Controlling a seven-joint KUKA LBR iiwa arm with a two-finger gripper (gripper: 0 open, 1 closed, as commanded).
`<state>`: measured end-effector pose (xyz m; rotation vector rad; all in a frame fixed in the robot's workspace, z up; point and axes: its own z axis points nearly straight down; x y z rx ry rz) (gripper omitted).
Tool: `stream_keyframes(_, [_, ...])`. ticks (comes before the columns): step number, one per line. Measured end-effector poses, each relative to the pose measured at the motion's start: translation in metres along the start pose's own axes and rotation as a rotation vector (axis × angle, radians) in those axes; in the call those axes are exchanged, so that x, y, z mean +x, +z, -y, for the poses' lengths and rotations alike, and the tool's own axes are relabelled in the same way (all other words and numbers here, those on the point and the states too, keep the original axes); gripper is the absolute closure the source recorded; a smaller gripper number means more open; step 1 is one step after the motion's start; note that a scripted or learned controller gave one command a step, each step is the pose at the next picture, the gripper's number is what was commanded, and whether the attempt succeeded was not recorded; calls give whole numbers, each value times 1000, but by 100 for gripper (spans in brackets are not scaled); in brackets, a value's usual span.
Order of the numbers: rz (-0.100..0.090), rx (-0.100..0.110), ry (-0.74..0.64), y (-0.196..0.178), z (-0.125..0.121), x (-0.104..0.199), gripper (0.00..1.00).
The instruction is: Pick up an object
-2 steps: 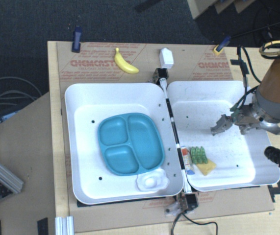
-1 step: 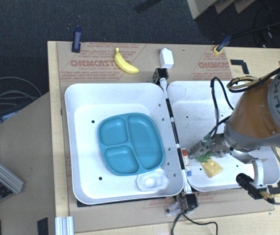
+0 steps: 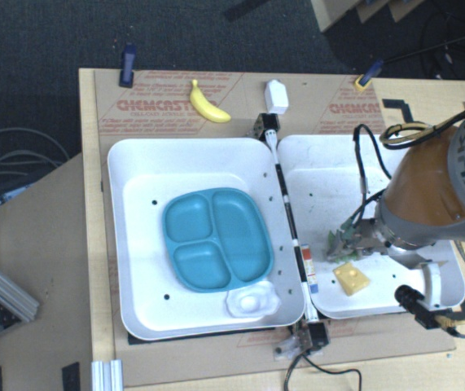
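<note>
Whether the jaws of the gripper point(image 3: 348, 243) are parted or closed cannot be told; it sits low in the right bin point(image 3: 322, 165). A yellow wedge point(image 3: 351, 279) lies just beside it at 6 o'clock. The left bin point(image 3: 134, 169) holds a blue 3-compartment tray point(image 3: 216, 239), with a clear lid point(image 3: 251, 301) at the tray's 5 o'clock. A banana point(image 3: 208, 104) rests on the bench point(image 3: 102, 218) at 12 o'clock.

**Red lettering on the cardboard**

The flat brown cardboard sheet point(image 3: 240, 96) covering the tabletop carries "CHEMCAST" in red capitals, once at its upper left and again, partly hidden, at upper right. Smaller red lines nearby are too blurred to read.
</note>
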<state>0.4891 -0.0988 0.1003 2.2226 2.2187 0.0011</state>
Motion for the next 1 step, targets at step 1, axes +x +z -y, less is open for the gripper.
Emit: stream_keyframes(1, [-3, -2, -5, -86, -85, 89, 100])
